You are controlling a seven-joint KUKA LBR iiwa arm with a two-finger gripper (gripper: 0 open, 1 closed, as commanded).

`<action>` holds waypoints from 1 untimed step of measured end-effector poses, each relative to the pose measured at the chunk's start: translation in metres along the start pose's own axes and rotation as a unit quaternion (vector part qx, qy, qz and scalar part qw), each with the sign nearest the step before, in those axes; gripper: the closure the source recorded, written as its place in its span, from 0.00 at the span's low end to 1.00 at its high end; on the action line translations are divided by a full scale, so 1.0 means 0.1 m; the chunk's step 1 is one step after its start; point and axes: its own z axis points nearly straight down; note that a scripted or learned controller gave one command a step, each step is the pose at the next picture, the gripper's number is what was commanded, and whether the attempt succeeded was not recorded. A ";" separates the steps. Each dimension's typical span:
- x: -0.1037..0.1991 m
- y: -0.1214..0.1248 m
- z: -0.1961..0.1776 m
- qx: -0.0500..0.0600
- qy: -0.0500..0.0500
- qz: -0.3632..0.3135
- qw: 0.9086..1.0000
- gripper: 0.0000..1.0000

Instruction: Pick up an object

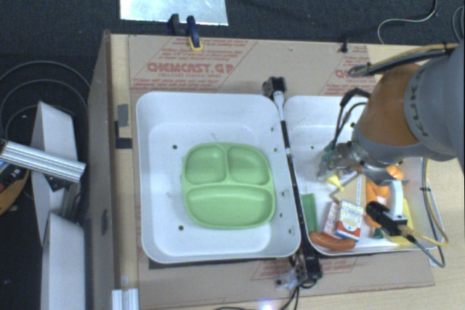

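The gripper (336, 169) is lowered into the right bin (309, 112); its finger state cannot be told. The small carton (347, 220) is judged light, stiff, best pinched across its flat sides.

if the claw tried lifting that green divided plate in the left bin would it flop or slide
The green divided plate looks moulded and stiff, so probably no flopping. It lies flat on the smooth left bin, so a push would likely slide it. Its low rim may be hard to pinch.

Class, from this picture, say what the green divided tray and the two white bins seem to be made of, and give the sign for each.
Green divided tray: probably moulded plastic, with even matte colour and rounded compartment ridges. Left white bin and right white bin: likely thin formed plastic, smooth and slightly glossy, with rounded corners.
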 end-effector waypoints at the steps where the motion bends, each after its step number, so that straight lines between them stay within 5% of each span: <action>1: 0.59 0.09 -1.27 -0.005 0.001 -0.003 1.000 1.00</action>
